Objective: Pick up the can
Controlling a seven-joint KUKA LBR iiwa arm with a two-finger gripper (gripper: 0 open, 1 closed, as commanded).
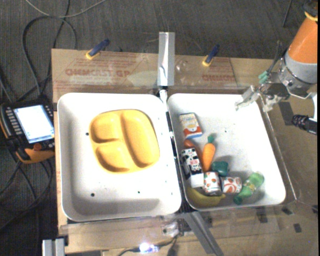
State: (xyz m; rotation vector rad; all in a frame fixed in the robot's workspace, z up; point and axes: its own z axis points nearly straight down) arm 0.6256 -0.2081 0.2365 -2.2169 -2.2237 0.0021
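Fingers (254, 96) hang spread and bare over the right bin's (266, 132) far corner, well apart from the can (212, 183).

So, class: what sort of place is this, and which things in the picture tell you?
Probably a robotics lab bench: a grey and orange arm reaches over two white bins, toy food such as a carrot fills one, and a control pendant with cables lies alongside.

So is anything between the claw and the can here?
Nothing visible blocks it from above. The claw is at the right bin's far corner; the can lies near the front, crowded by a second can, banana and green bottle.
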